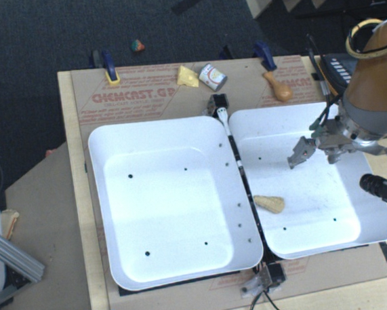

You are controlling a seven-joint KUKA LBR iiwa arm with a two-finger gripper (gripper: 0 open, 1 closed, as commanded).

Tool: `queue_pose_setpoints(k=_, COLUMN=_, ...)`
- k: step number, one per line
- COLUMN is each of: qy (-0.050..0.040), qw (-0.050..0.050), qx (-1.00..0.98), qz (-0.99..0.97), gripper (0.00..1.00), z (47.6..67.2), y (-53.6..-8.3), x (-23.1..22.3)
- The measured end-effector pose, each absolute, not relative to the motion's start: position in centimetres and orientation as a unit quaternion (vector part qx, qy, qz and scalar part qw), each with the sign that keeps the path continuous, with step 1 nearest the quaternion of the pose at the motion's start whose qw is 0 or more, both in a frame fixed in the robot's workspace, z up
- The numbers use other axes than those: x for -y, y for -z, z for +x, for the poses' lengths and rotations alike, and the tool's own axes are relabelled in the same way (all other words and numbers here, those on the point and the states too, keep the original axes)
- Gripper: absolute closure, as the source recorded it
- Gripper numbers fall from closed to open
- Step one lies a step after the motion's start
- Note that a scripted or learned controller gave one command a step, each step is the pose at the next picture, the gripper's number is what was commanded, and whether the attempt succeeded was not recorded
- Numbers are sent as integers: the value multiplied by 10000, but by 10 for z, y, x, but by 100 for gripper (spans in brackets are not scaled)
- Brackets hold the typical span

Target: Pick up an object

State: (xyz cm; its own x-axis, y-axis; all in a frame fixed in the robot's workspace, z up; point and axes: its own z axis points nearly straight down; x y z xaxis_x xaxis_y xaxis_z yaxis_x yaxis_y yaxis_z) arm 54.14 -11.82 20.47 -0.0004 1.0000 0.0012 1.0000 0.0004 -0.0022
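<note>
A small tan, lumpy object (pixel 269 204) lies in the right bin (pixel 364 233), close to its left wall. My gripper (pixel 317 155) hangs over the upper right part of that bin, up and to the right of the tan object and well apart from it. Its two grey fingers (pixel 301 154) are spread, open, with nothing between them. The left bin (pixel 105 193) sits alongside.
Behind the bins on the cardboard lie a yellow piece (pixel 187 77), a small white box (pixel 212 77) and an orange-brown wooden piece (pixel 279 87). Blue clamps (pixel 110 67) hold the board's far edge. A black clip (pixel 219 104) sits at the bins' shared rim.
</note>
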Motion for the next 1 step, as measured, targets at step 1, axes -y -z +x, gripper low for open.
queue_pose_setpoints(k=1, qy=56, qw=-96, qx=7076, qz=-7066, gripper=0, z=552, y=-374, x=131)
